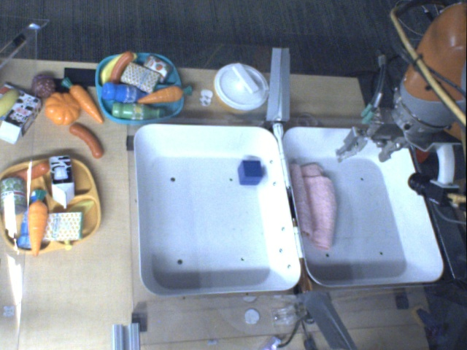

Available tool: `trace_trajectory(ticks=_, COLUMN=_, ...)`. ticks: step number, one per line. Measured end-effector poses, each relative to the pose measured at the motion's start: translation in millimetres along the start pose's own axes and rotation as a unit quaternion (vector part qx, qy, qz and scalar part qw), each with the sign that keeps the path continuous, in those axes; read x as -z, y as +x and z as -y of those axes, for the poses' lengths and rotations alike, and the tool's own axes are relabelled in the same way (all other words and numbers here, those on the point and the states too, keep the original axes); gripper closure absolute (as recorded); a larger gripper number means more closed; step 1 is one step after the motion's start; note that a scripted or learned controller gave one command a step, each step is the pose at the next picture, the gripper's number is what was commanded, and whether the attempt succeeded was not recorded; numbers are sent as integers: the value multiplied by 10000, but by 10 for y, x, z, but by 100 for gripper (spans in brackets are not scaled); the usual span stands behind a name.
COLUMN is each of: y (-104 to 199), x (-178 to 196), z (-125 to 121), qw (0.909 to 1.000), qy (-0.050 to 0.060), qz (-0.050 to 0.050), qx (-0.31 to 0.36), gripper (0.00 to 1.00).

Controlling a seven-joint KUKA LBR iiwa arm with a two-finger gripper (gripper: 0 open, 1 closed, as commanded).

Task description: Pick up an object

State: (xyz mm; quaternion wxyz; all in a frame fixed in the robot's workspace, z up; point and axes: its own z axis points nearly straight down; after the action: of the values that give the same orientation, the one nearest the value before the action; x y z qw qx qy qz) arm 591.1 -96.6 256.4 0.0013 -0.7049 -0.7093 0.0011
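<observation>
A small blue cube (pixel 251 171) lies in the left bin (pixel 182 261), near its far right corner. In the right bin (pixel 394 254) a folded pink cloth (pixel 315 203) rests along the left wall. My gripper (pixel 367 146) hangs over the far part of the right bin, up and to the right of the cloth. It is open, its fingers (pixel 347 147) spread apart with nothing between them. The orange-banded wrist rises behind it at the right edge.
A metal post (pixel 277 86) stands at the far end of the divider between the bins. On the bench to the left are a blue bowl of toy food (pixel 139 86), a white lidded dish (pixel 241 86), a yellow tray of toys (pixel 47 206) and loose toy vegetables (pixel 73 111).
</observation>
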Motion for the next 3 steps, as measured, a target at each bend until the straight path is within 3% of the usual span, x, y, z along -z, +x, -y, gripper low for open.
trace_trajectory(ticks=1, y=38, x=-1623, z=145, qw=9987, qy=-29, qz=-1, qx=514, gripper=0)
trace_trajectory(ticks=2, y=-71, x=-1686, z=-752, qw=9987, qy=-73, qz=11, qx=499, gripper=0)
trace_trajectory(ticks=3, y=-55, x=-1602, z=-767, qw=9986, qy=-73, qz=4, qx=524, gripper=100)
